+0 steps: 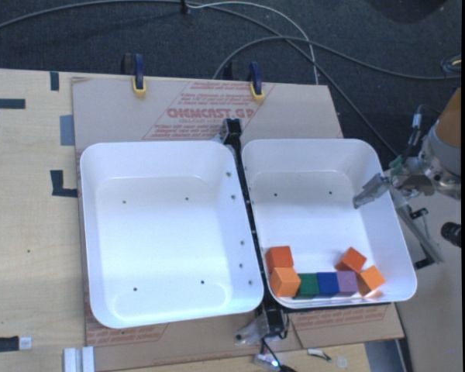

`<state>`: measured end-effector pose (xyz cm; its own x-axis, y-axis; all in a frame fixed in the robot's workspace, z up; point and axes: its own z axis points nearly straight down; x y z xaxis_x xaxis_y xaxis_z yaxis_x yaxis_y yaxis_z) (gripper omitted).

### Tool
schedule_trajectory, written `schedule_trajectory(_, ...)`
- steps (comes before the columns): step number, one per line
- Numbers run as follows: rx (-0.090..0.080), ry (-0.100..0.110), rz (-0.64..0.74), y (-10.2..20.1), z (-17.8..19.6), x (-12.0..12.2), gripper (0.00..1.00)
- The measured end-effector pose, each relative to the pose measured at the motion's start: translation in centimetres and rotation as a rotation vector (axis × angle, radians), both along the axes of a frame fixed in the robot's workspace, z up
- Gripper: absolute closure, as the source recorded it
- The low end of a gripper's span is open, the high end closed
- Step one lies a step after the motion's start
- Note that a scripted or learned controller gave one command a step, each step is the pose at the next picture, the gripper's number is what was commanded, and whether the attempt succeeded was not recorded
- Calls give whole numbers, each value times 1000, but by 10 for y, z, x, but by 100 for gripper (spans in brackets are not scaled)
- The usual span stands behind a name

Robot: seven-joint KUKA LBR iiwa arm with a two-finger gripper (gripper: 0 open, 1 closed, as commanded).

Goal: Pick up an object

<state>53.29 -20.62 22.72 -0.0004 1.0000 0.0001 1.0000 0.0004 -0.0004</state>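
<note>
Where it hovers over right bin [387, 178] rim | hand [370, 192] | opening unclear

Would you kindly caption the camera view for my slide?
Two-finger gripper poised over the right white bin's far edge; small coloured cubes clustered along its near wall; left white bin alongside.

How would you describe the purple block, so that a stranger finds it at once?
Look in the right bin, at the row of blocks along its near wall. The purple block lies in that row between the blue block and an orange block. It is the one purple piece there.
</note>
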Motion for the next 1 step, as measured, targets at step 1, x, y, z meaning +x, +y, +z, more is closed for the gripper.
schedule_trajectory(1, 2, 7, 1, 26, -143, -24, 0)
